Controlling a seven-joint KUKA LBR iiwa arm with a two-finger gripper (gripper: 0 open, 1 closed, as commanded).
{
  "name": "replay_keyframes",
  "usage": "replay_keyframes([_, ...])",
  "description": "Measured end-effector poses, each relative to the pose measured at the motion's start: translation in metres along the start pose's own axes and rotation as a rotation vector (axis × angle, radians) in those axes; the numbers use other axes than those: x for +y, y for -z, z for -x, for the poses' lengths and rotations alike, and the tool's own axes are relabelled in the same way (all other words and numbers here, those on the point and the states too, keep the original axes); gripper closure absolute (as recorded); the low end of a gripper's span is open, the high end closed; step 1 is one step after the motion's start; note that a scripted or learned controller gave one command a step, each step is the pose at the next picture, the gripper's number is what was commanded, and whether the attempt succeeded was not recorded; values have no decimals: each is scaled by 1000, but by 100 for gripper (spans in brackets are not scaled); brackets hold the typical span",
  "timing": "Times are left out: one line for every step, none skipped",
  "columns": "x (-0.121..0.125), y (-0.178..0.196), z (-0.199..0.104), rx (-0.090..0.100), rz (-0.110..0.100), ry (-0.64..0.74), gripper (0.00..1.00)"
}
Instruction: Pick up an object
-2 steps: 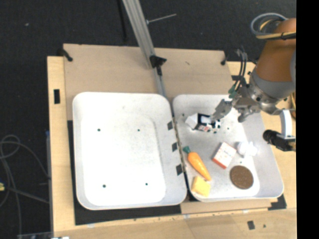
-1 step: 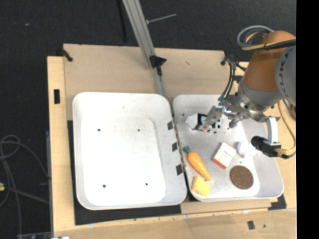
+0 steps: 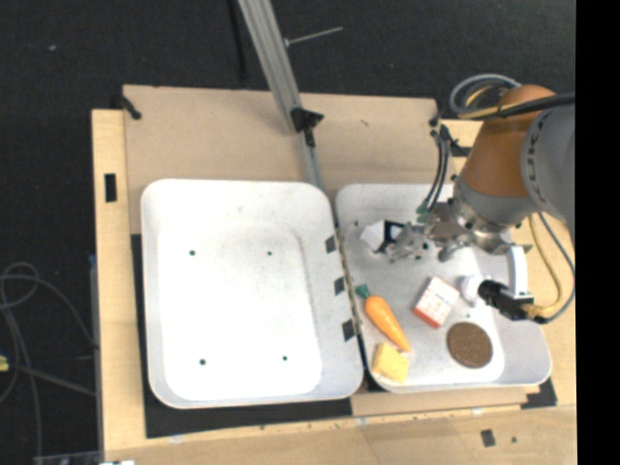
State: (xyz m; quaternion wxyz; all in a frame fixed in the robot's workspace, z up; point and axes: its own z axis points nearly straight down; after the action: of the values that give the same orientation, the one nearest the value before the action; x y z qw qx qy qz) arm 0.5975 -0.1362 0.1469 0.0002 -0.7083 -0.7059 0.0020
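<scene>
My end effector hangs low over the upper part of the right bin, reaching in from the right with my grey wrist and orange band behind it. Whether its fingers are parted or together I cannot tell; the metal parts there blur into one another. Just beside its tip, toward the bin's left wall, lies a small white and dark thing that I cannot make out clearly, and I cannot say whether I am touching it.

The things I could pick lie in the lower half of this same bin, apart from my end effector. A toy carrot lies slantwise near the left wall, its green top pointing up and left. At its lower end, touching or nearly so, sits a yellow block. To the right of the carrot is a small white box with a red side, and below that a round brown disc lies flat on the bin floor.

The left bin sits beside mine on the counter, their inner walls close together.
</scene>
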Motion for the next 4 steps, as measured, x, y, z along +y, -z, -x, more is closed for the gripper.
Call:
replay_keyframes([2, 14, 0, 2, 8, -5, 100])
replay_keyframes([4, 60, -6, 2, 9, 6, 100])
replay_keyframes([6, 115, -4, 1, 11, 7, 100])
replay_keyframes([-4, 122, -52, 4, 5, 10, 100])
